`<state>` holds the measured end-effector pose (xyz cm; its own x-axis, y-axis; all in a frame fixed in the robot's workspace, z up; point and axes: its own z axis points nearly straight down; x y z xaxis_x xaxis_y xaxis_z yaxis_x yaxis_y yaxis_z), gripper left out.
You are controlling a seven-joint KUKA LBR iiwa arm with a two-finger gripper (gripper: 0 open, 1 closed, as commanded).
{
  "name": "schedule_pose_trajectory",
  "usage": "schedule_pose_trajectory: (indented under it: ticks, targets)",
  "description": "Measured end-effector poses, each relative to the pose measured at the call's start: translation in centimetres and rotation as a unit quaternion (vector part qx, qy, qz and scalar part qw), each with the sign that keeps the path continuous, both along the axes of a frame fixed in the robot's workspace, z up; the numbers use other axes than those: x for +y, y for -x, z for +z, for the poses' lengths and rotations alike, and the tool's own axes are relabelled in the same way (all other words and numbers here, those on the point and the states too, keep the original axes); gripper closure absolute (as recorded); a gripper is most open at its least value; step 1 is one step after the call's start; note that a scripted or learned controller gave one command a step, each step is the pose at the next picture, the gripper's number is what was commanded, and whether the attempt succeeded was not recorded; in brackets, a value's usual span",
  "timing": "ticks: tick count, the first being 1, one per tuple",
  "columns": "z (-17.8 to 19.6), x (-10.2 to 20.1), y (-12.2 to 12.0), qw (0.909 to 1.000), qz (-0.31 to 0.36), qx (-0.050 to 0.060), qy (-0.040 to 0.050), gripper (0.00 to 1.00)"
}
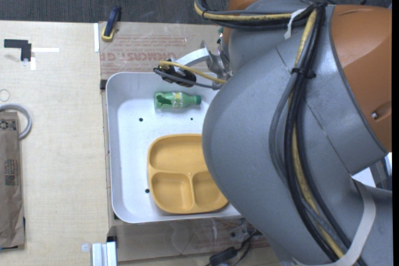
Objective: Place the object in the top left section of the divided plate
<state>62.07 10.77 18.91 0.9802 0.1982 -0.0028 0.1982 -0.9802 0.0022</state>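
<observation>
A yellow divided plate lies in the white bin, toward its near side; the arm covers the plate's right part. A small green bottle lies on its side on the bin floor beyond the plate, apart from it. The large grey and orange arm fills the right half of the view and hides the gripper.
Black and yellow cables hang over the bin's far rim just above the bottle. A cardboard sheet lies behind the bin. On the left bench are a brown paper bag and a blue and yellow tool.
</observation>
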Motion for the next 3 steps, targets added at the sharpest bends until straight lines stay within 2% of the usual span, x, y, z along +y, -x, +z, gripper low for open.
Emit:
schedule_pose_trajectory:
  ticks: [1,2,3]
  targets:
    - [7.5,-4.0,3.5,1.0,0.001,0.001,0.0001,0.0]
    - [8.2,-4.0,3.5,1.0,0.002,0.003,0.002,1.0]
    - [1.4,-7.9,5.5,1.0,0.001,0.002,-0.0003,1.0]
